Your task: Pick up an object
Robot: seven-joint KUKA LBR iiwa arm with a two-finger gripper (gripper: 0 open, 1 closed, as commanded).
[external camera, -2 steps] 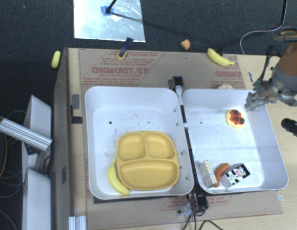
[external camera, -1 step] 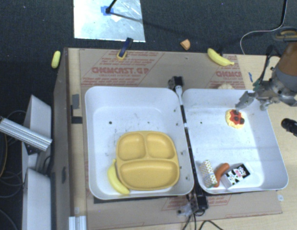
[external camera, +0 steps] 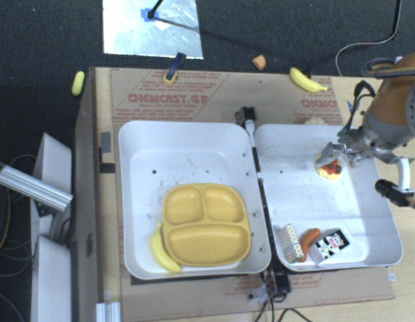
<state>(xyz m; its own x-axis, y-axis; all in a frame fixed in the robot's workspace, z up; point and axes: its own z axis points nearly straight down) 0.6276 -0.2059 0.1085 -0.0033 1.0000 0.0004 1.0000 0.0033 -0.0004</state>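
Gripper (external camera: 330, 158) above four toys; one tray (external camera: 206, 224).

Right bin's (external camera: 368, 213) middle lies open; toys (external camera: 314, 242) crowd its near edge.

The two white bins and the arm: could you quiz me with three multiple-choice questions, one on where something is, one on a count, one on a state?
1. Where is the yellow divided tray?
A. In the left bin
B. In the right bin
C. On the floor

2. How many compartments does that tray have?
A. Two
B. Three
C. Five

3. How does the banana in the left bin lie?
A. On top of the tray
B. Against the tray's edge
C. Across both bins

Answers: 1 A, the tray sits in the left bin. 2 B, two small sections above one long one. 3 B, it curves along the tray's lower left edge on the bin floor.
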